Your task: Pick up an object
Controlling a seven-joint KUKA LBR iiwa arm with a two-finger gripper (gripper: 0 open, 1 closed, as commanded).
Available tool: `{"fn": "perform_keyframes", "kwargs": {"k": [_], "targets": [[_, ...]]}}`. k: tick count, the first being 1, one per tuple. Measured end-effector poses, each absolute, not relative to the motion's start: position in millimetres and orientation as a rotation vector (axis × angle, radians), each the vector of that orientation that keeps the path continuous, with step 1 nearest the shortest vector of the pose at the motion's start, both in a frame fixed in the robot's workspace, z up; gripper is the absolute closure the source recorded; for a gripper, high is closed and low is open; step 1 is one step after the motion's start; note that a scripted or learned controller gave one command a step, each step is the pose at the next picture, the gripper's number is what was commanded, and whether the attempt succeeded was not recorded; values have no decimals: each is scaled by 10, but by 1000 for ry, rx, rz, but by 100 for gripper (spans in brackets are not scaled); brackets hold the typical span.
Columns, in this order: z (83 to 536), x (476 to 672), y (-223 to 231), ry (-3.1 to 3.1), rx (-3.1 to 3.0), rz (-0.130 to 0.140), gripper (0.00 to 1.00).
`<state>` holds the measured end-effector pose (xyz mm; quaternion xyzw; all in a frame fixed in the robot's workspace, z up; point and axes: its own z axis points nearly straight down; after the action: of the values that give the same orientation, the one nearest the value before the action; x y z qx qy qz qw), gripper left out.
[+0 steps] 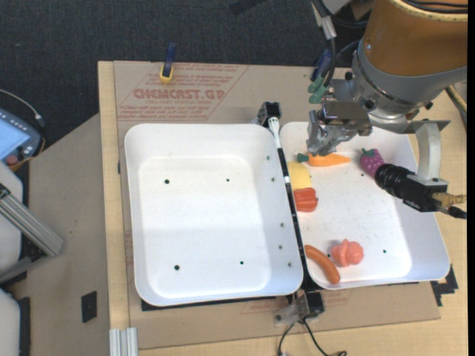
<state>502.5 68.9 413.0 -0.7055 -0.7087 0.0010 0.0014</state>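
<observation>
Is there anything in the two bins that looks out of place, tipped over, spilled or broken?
Nothing stands out. The toy foods all lie inside the right bin: a carrot under the claw, purple grapes, a yellow piece, a red pepper, a sausage and a pink piece. None looks damaged or hangs over a rim.

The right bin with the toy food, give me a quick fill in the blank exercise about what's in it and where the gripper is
1. The gripper hovers right at the orange ____.
2. The purple grapes lie in the ____ bin.
3. Just below the yellow piece sits a toy coloured ____.
4. Beside the sausage lies a toy coloured ____.

Missing words: carrot; right; red; pink
</observation>
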Motion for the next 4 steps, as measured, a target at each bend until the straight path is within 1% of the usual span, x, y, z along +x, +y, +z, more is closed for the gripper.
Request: {"fn": "perform_keyframes", "kwargs": {"k": [1,2,3,4], "targets": [[5354,4788,996,-2233,-2221,-23,100],[5389,4800,985,-2225,-2222,-7,100],[4751,4846,973,-2216,-2220,12,100],[4607,4885,1136,-2221,-2218,7,100]]}}
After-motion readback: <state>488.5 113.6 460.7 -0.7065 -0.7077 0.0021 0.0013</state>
